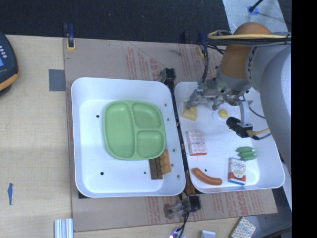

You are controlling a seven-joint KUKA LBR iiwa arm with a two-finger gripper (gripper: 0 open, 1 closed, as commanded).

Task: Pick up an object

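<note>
My gripper (pixel 203 102) hangs over the back of the right bin (pixel 270 182), its fingers spread apart and nothing between them. A yellow cheese wedge (pixel 189 114) lies just below its left finger (pixel 191 102). To the right of the gripper sits a fried egg (pixel 222 114). Further forward in this bin lie a pink-and-white packet (pixel 196 142), a green pea pod (pixel 245 152), a small red-and-blue carton (pixel 237 171) and a sausage (pixel 207 177).
The left bin (pixel 84 177) holds a green divided plate (pixel 133 129) and a brown waffle-like bar (pixel 160 165) at its front right. A black connector on a cable (pixel 240 128) hangs over the right bin. The arm's grey body (pixel 270 83) covers that bin's far right.
</note>
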